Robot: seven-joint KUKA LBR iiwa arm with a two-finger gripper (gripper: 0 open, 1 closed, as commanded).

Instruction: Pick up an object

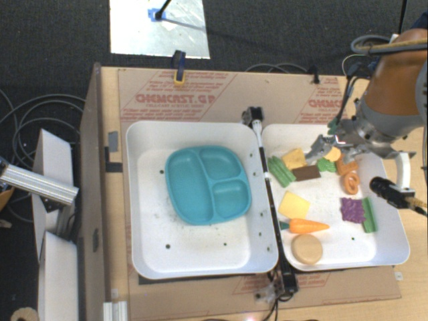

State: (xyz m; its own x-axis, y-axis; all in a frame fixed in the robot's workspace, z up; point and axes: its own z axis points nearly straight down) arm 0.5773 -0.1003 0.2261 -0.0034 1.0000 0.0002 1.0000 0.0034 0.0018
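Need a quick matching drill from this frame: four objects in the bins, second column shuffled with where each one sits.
Things:
1. blue divided plate
2. carrot
3. purple piece
4. round tan disc

Places:
A. right bin, at the near edge, just below the carrot
B. left bin, roughly in the middle
C. right bin, toward its right side, beside a green stick
D. right bin, lying just below the yellow wedge

Pairs: 1-B, 2-D, 3-C, 4-A
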